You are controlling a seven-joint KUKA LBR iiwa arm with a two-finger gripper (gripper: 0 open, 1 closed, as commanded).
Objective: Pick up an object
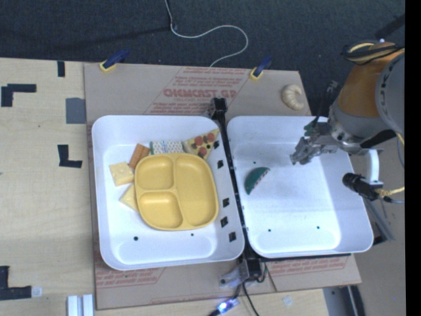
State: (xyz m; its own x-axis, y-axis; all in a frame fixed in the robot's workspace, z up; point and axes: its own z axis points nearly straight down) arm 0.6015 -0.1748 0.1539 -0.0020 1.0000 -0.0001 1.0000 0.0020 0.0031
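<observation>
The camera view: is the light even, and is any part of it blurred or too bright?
In the camera view, light is soft and even; the white right bin looks bright but keeps its detail; the grey two-finger gripper is slightly blurred, the small green wedge-shaped object is soft-edged, and the yellow divided plastic plate casts only a faint shadow.
</observation>
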